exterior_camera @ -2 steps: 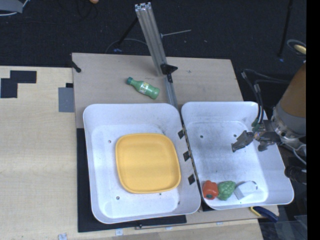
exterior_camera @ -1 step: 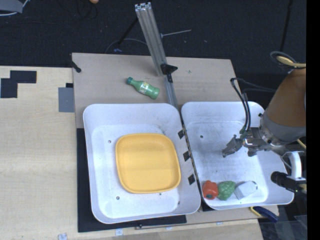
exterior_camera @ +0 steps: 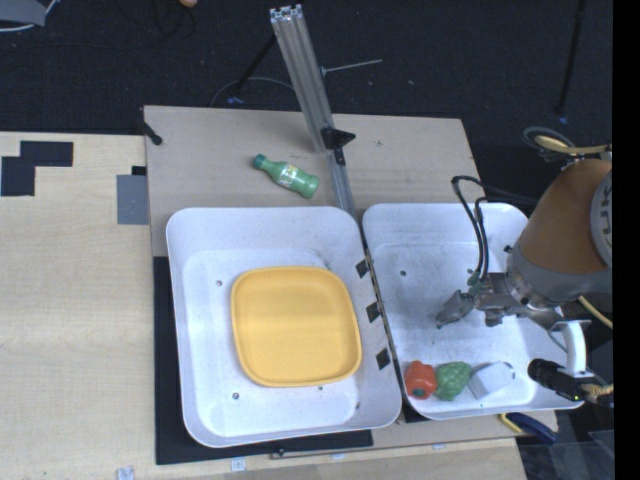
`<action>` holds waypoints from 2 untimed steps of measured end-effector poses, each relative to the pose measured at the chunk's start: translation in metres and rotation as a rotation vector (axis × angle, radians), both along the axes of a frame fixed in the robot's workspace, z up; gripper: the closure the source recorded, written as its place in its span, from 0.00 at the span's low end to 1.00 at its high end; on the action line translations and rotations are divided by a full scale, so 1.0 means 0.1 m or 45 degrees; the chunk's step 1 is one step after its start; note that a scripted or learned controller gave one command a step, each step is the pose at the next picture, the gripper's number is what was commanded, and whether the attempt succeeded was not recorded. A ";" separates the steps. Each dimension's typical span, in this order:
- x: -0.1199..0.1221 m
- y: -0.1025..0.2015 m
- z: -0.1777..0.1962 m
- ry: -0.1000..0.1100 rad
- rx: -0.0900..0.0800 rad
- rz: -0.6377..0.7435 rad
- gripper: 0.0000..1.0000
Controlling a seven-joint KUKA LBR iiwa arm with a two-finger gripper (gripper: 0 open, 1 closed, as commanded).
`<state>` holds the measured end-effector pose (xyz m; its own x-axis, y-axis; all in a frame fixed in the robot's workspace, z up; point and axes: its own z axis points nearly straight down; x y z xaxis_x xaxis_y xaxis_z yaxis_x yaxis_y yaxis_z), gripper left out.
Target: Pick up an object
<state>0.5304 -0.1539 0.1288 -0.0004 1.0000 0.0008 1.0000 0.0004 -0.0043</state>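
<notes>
Pale wood makes up the bench [exterior_camera: 400, 148], and two shallow white bins sit on it side by side. The left bin [exterior_camera: 200, 238] is the larger-looking of the two from where I stand, and a yellow square plate [exterior_camera: 295, 324] with rounded corners lies flat in the middle of it. The right bin [exterior_camera: 420, 233] has most of its floor bare, with three small things gathered along its near edge.

The grey arm [exterior_camera: 565, 238], with its orange band, comes in from the right and hangs over the right bin. Its gripper [exterior_camera: 452, 313] points left and downward over the bin's floor, above and apart from the small things. Whether the fingers are open or shut, I cannot tell; nothing shows between them.

A slanted metal bar [exterior_camera: 308, 73] rises from the far side of the bench, just behind the gap between the bins. A green bottle [exterior_camera: 286, 175] lies on its side on the bare wood beyond the left bin.

In the right bin's near corner, a red object [exterior_camera: 420, 378] lies leftmost, a green object [exterior_camera: 453, 379] touches it on the right, and a pale grey-white object [exterior_camera: 492, 378] lies just beside that.
</notes>
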 end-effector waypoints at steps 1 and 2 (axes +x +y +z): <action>0.01 -0.01 0.12 -0.005 -0.001 -0.003 1.00; 0.07 -0.01 0.72 -0.011 -0.002 -0.001 1.00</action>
<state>0.5377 -0.1545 0.2009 0.0003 1.0000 -0.0010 1.0000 -0.0003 0.0041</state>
